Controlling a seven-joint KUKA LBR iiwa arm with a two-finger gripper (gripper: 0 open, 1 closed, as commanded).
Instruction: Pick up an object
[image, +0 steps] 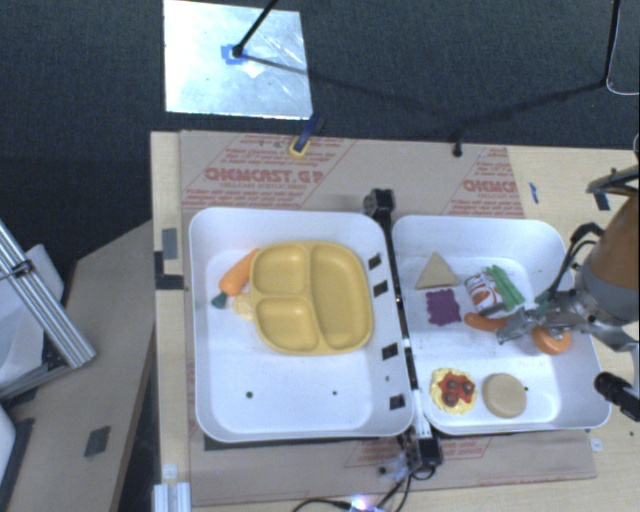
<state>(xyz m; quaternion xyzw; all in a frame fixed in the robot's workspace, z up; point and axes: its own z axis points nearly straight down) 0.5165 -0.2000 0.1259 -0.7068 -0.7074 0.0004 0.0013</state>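
My gripper hangs low over the right bin, reaching in from the right edge. Its tip sits between a small red sausage on its left and an orange rounded piece just to its right, very close to both. I cannot make out anything held in it. Further left in the same bin lie a purple piece, a tan wedge and a red-and-white can beside green strips. A small pizza and a round tan biscuit rest near the front wall.
The left bin holds a yellow divided plate with a carrot against its left rim. Black clips join the two bins along the middle. The arm's body stands over the right bin's right wall.
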